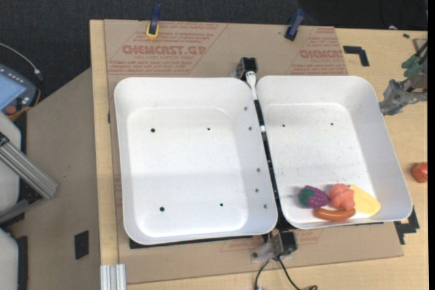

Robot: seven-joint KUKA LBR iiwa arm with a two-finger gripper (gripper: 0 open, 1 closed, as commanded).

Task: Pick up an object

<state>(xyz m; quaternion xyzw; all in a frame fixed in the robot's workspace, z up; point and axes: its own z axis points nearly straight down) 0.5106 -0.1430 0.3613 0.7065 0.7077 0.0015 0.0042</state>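
A lab or test bench: two white bins (183,88) sit on a cardboard sheet (204,44) held by clamps (154,24), with cables (275,268) and aluminium framing (27,170) nearby.

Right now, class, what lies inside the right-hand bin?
In the right bin's near corner: purple grapes, an orange-red piece, a sausage-like piece, a yellow piece partly covered.

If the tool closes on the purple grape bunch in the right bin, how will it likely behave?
The purple grape bunch looks like a small toy, so probably light and stiff. Its bumpy, rounded surface may slip sideways under pinching. It touches the orange piece, which would likely be nudged.
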